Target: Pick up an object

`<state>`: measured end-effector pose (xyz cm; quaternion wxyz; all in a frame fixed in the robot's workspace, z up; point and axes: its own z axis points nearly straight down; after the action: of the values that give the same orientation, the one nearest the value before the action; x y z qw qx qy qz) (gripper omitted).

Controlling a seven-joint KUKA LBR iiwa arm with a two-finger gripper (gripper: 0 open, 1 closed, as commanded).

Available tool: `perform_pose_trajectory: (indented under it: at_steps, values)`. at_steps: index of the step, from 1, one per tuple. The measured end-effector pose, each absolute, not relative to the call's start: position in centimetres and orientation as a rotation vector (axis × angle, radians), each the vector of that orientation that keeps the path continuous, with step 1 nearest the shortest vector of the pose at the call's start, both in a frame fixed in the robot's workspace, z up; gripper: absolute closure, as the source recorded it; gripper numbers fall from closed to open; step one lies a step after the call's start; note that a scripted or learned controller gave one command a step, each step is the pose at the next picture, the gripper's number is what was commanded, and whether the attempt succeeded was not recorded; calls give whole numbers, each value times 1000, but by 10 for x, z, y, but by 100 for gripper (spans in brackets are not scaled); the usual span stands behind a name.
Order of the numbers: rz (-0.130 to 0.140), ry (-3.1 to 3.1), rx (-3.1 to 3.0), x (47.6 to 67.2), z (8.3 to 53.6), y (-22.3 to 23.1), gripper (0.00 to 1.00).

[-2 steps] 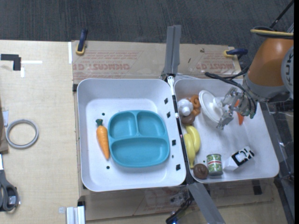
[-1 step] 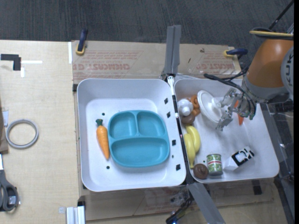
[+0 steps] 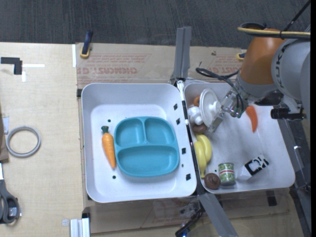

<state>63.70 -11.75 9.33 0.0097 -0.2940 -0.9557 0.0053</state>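
My gripper (image 3: 214, 125) reaches into the left part of the right bin (image 3: 276, 181), below the arm's white round flange (image 3: 208, 105). It hangs just right of a white rounded object (image 3: 194, 115) and a brown object (image 3: 199, 129) by the bin's left wall. A yellow banana bunch (image 3: 202, 151) lies just below the gripper. An orange carrot-like piece (image 3: 252, 118) sits to the right of the wrist. Nothing shows in the gripper's grasp.
Along the right bin's front lie a small green-labelled can (image 3: 226, 174), a brown round item (image 3: 212, 181) and a black-and-white object (image 3: 256, 165). The left bin (image 3: 94, 181) holds a blue divided plate (image 3: 146, 146) and a carrot (image 3: 108, 147). A grey ring (image 3: 21, 141) rests on the bench.
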Motion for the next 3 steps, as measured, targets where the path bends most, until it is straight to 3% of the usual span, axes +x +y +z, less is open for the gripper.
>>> perform_pose_trajectory:
  at_steps: [1, 2, 3]
  values:
    - [-3, -2910, -1212, 589, 96, -129, 0]
    - [0, -2951, -1084, 583, 93, -222, 0]
    - [0, -2959, -980, 637, 89, -220, 0]
